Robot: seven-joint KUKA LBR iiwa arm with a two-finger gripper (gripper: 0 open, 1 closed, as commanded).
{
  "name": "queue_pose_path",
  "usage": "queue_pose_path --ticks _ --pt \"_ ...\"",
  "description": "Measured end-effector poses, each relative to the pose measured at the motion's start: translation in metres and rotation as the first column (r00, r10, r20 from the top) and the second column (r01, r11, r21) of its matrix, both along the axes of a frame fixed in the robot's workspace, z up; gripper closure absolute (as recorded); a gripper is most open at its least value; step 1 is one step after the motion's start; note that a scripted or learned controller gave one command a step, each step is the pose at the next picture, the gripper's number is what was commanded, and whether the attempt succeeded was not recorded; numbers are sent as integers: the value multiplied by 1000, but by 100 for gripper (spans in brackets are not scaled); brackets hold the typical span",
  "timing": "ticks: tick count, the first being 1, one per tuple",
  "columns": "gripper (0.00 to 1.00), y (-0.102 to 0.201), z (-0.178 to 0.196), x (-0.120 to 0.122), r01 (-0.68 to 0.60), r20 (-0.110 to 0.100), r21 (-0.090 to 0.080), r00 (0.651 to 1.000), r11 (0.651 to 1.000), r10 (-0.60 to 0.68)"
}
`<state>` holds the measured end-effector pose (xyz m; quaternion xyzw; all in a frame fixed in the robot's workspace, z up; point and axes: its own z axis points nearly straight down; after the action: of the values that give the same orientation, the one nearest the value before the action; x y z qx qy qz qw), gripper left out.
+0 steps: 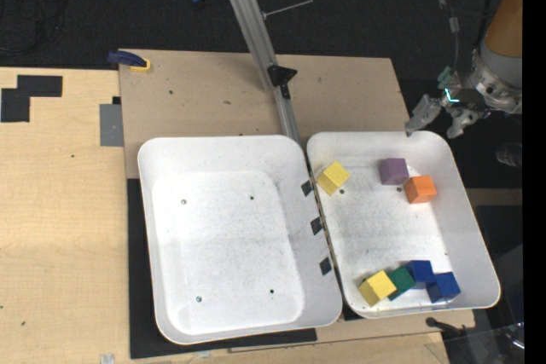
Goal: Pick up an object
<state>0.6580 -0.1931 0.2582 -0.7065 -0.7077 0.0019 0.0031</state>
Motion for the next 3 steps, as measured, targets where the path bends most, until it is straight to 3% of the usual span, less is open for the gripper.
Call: queue_pose_path --ticks 1,3 --pt "0 1 3 1 -4 4 -1 1000 1000 4" --pt "0 5 -107 -6 2 -1 0 1000 1000 -2"
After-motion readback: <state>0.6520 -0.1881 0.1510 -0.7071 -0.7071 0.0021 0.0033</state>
